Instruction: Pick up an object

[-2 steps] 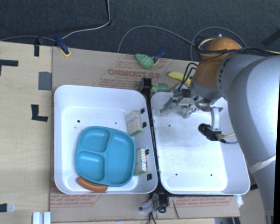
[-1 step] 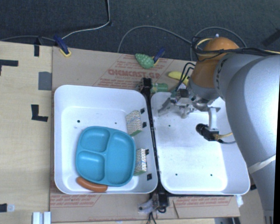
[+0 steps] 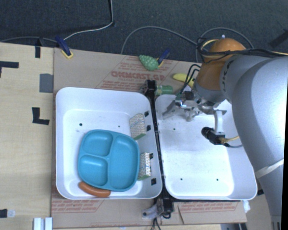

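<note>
Grey arm's gripper [image 3: 183,108] hangs over right white bin [image 3: 198,180], near divider; fingers' state: cannot tell. Pickable things lie in left white bin [image 3: 69,108]: one blue divided plastic plate [image 3: 108,159], one orange sausage [image 3: 94,190], two patterned cards [image 3: 138,122]. Risk: closing here grabs nothing.
</note>
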You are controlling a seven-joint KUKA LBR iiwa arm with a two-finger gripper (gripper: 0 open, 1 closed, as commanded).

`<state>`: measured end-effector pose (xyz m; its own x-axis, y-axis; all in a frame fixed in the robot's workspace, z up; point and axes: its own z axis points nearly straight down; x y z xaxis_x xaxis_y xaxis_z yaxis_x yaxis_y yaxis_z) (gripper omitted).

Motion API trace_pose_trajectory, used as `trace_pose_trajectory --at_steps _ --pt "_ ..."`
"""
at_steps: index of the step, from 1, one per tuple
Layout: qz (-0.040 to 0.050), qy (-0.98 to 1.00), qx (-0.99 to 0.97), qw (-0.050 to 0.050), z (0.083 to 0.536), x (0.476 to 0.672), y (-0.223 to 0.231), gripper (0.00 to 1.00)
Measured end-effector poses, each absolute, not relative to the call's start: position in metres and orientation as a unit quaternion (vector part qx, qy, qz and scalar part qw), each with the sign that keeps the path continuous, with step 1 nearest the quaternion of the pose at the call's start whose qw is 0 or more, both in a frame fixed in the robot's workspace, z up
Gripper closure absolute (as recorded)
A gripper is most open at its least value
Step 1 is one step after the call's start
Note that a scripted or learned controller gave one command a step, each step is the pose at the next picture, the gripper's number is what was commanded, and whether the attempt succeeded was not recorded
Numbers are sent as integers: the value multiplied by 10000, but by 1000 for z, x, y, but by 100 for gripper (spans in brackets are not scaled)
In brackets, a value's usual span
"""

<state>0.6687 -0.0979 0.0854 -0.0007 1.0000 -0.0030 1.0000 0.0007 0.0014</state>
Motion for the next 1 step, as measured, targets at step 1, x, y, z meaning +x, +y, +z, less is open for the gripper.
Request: trace_pose_trajectory --at_steps 1 --pt "-1 7076 7066 16 86 662 -101 0"
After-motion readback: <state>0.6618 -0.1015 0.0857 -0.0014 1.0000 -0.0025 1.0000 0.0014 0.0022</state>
